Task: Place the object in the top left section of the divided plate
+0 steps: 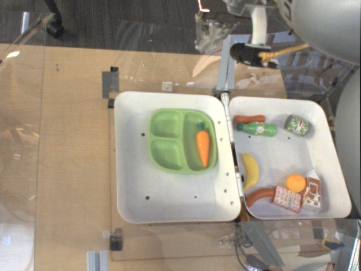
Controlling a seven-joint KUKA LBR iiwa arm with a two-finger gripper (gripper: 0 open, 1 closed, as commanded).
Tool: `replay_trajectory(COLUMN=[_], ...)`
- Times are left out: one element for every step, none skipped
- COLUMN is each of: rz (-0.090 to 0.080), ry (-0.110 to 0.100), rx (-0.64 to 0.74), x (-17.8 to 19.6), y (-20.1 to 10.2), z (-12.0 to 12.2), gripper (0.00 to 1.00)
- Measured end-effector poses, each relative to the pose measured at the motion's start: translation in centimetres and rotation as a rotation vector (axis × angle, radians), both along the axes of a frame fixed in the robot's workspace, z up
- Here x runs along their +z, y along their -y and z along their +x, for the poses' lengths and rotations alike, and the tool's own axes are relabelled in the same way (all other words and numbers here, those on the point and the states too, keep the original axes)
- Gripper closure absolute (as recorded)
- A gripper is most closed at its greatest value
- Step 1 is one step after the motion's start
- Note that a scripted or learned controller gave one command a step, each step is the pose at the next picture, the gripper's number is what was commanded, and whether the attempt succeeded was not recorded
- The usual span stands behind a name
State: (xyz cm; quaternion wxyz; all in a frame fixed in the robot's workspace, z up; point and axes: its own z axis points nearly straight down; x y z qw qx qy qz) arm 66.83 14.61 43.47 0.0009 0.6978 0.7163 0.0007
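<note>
A green divided plate (167, 124) lies in the left bin (135, 196). It has two small sections on its left and one long section on its right. An orange carrot (202, 145) with a green top lies lengthwise in the long right section. Both small left sections hold nothing. My gripper (210, 34) hangs high beyond the far edge of the bins, above the bench near the divider, away from every object and with nothing seen in it.
The right bin (324, 151) holds a red sausage (250, 118), a green bottle (257, 129), a green can (297, 126), a banana (250, 170), an orange (295, 183), a second sausage (258, 196) and two small cartons (287, 199). The grey arm (327, 16) looms at the top right.
</note>
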Motion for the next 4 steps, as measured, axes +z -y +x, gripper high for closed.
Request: replay_trajectory(rz=[-0.001,-0.002,-0.002,-0.004], ry=[0.001,0.002,0.004,0.011], rx=[0.337,0.544,0.775,0.777], x=[0.1,0.1,0.2,1.4], y=[1.9,4.7,2.8,2.7], z=[0.0,0.1,0.0,0.1], gripper=[1.0,1.0,1.0,1.0])
